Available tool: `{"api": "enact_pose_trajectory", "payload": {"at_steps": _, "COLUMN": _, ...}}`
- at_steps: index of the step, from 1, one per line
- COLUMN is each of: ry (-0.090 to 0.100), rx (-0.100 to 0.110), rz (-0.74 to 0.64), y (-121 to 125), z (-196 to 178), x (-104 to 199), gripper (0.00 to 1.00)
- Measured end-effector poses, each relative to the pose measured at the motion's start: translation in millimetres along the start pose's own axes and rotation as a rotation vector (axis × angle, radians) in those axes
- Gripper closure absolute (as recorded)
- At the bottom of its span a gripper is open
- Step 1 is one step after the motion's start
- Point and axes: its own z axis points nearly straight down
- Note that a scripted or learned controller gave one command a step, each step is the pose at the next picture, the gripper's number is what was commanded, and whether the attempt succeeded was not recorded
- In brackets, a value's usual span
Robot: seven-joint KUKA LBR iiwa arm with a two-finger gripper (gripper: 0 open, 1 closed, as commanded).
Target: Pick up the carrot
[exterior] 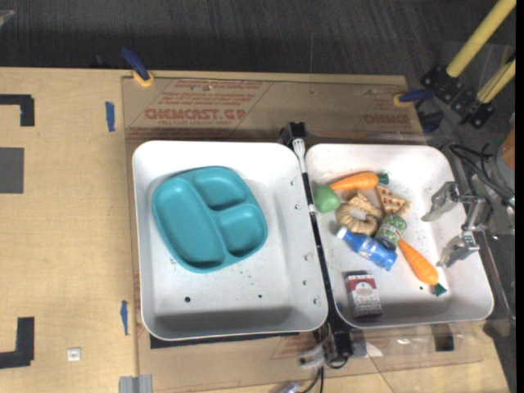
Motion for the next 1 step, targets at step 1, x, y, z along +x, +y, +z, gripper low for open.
{"api": "enact_pose_trajectory", "payload": {"at_steps": 1, "ry": -0.004, "rx": 0.002, "rz": -0.24, "y": 3.1, "z": 97.3, "x": 18.3, "gripper": 0.0}}
